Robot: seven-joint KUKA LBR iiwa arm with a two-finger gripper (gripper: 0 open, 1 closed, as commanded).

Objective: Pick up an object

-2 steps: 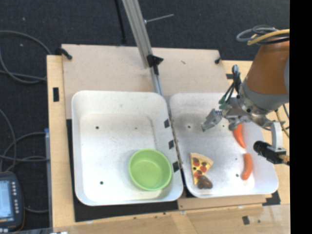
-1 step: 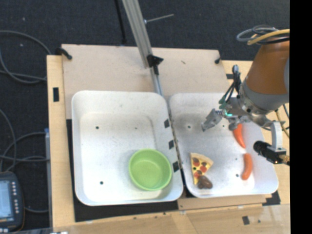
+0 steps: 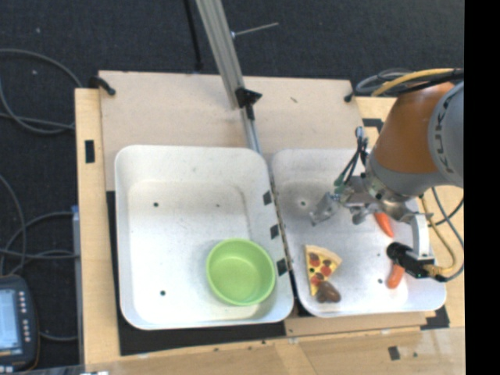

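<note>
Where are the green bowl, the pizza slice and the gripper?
Green bowl [image 3: 241, 270]: camera view, inside bottom of the bowl.
Pizza slice [image 3: 321, 263]: camera view, middle of the topped face.
Gripper [image 3: 337, 211]: camera view, between its fingertips.

My claw [image 3: 337, 207] hangs over the right bin [image 3: 301, 170] — a pizza slice [image 3: 320, 266] lies near it, orange pieces [image 3: 383, 224] to the right, a green bowl [image 3: 241, 271] in the left bin [image 3: 156, 178].
</note>
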